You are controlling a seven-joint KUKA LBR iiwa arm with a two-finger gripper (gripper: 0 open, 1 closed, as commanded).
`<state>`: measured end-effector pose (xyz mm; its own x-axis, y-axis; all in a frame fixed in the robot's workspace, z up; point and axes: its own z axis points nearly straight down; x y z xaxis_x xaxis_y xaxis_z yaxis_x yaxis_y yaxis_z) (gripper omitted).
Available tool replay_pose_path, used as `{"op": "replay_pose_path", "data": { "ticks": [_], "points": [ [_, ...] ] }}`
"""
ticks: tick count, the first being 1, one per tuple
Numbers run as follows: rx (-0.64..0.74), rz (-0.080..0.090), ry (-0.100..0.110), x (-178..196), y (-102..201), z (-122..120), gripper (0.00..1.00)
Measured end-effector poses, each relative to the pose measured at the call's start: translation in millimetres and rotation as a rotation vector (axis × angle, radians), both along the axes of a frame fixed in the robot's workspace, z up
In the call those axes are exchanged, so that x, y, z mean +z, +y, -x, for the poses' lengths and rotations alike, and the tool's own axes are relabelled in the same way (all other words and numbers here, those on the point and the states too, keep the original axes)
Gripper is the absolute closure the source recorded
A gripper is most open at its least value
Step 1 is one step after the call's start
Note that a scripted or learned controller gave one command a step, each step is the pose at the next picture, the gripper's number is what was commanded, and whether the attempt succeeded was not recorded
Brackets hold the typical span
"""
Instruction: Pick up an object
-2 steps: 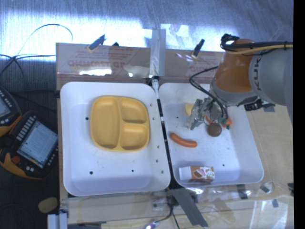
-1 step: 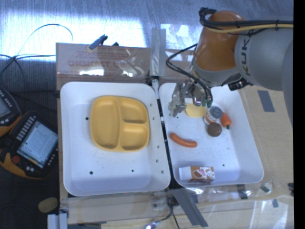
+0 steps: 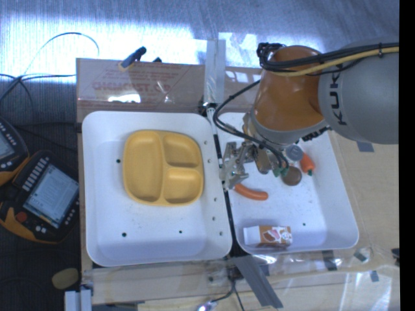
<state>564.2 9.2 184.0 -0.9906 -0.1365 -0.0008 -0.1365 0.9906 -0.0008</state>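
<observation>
Since the small orange plastic sausage-shaped toy [image 3: 251, 192] lies just below the gripper [image 3: 238, 171], not between its fingers, it seems light, stiff and slippery; take it across its middle. How the gripper stands I cannot tell.

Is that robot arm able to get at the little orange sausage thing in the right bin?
Probably yes: the gripper hangs just above the orange sausage, which lies in the open with nothing on top.
</observation>
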Motion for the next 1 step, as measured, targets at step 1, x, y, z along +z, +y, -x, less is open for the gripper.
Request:
{"op": "replay_pose_path", "data": {
  "ticks": [1],
  "points": [
    [0.154,0.001,-0.002,1.1,7.4,61.9,1.0]
  ]
}}
